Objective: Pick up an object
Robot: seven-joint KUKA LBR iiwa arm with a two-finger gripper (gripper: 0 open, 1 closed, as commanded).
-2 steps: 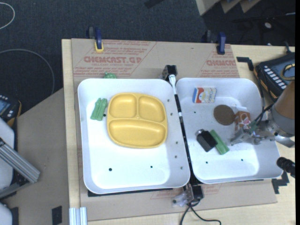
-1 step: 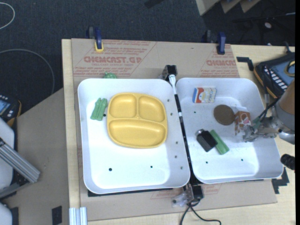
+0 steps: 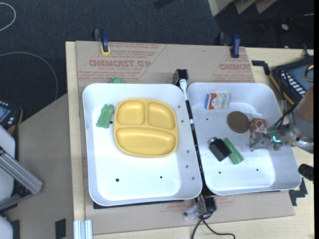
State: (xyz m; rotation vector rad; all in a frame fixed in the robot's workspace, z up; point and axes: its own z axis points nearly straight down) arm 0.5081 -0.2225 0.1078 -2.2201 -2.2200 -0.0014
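The right bin holds a white and orange carton at the back, a brown round disc, a small red and white packet, a black block and a green bar leaning on that block. My gripper reaches in from the right and hangs low over the bin's right half, just below the red and white packet and to the right of the green bar. I see nothing held between its fingers.
The left bin carries a yellow divided tray and a green ridged piece beside it. Blue clamps pin the cardboard at the back. Dark equipment stands at the far right.
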